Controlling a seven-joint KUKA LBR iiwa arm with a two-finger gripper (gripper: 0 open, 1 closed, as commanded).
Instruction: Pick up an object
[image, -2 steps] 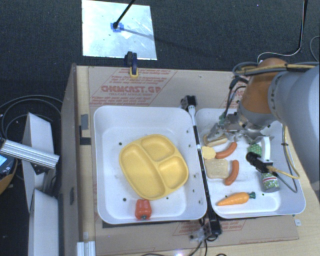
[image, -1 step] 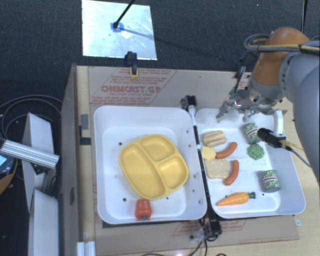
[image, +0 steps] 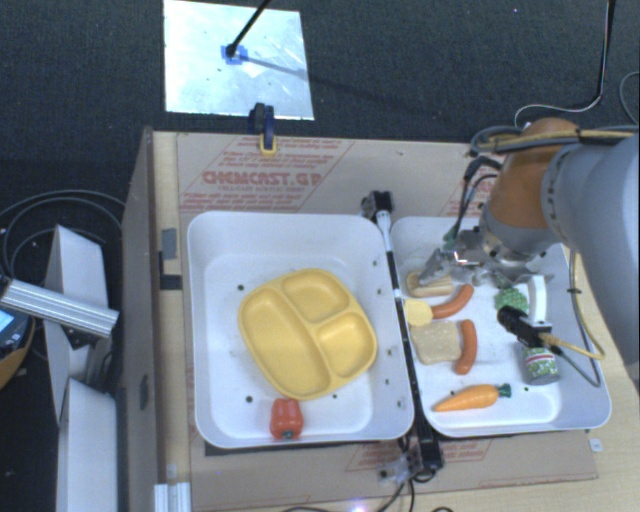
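The gripper hangs low over the far left corner of the right bin, the bin nearer the table's right edge. It is small, metallic and partly lost in glare, so whether it is spread or pressed together cannot be told, and nothing can be seen pinched in it. The grey arm with its orange band reaches in above the bin's far right corner and hides that part of the rim.

Just under the gripper, toward the near edge, lies a pale piece, half covered by the gripper and too blurred to name. An orange-red sausage lies slantwise beside it, touching or nearly touching. Nearer still come a small yellow wedge against the bin's left wall, a slice of bread and a second sausage resting on the slice's right side. A carrot lies along the bin's near wall, green top pointing right. Toward the bin's right side are a leafy green item, a narrow white item partly cut off by the arm, and a small can whose label is unreadable.

The left bin holds a yellow divided plate with three compartments, set at an angle in the middle, and a red pepper near the bin's near wall, well apart from the plate. A black clamp sits at the far end of the seam between the bins.
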